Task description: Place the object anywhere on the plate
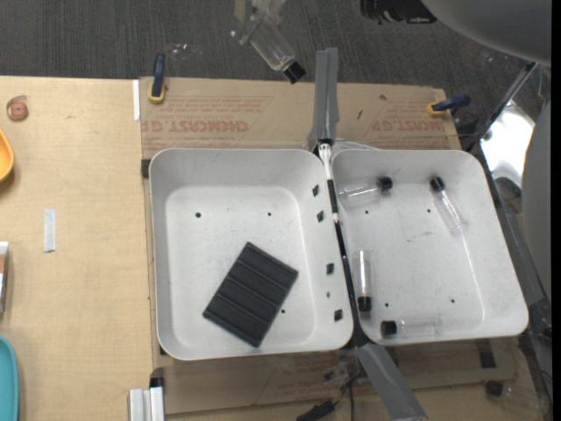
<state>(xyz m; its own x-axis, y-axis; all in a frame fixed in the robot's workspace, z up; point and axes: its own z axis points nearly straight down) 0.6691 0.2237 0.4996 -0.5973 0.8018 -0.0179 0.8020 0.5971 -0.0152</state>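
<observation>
With gripper (257, 9) clamped around the clear black-capped tube (274, 50), carry above the black ridged plate (252, 294), lower flat, then release.

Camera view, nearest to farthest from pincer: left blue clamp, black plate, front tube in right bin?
From the pincer:
1. left blue clamp, back left
2. black plate, left bin
3. front tube, right bin front edge

Single fixed cam above bench, looking down at a slant. Both shallow white plastic bins (175, 178) fully in frame, mid-distance. Grey arm body (491, 7) enters top right.
</observation>
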